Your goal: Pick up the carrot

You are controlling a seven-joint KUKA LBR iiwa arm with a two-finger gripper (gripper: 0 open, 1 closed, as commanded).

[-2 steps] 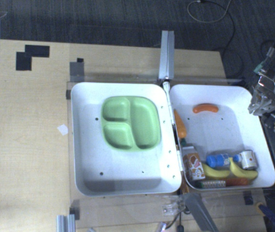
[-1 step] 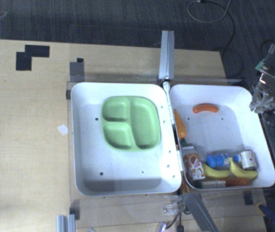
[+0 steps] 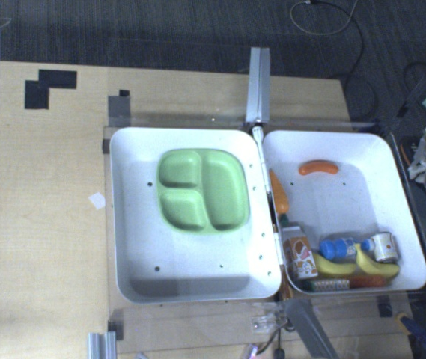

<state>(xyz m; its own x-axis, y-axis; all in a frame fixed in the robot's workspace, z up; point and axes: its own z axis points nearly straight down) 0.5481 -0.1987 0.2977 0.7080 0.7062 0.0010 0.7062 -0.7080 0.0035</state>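
Task not started, as far as you can see here: the carrot (image 3: 278, 193) lies untouched in the right bin (image 3: 362, 144), tight against its left wall, just beside the divider between the bins. Jaws state: can't tell. All of the pick is left.

Other items in that bin: a sausage (image 3: 318, 168) near the far wall, and a cluster at the near edge with a small carton (image 3: 300, 258), a banana (image 3: 358, 266), a blue bottle (image 3: 340, 247) and a can (image 3: 383, 247). Left bin (image 3: 134, 223) carries a green divided plate (image 3: 202, 189).

Labels: carton print too small to read; no legible writing anywhere.
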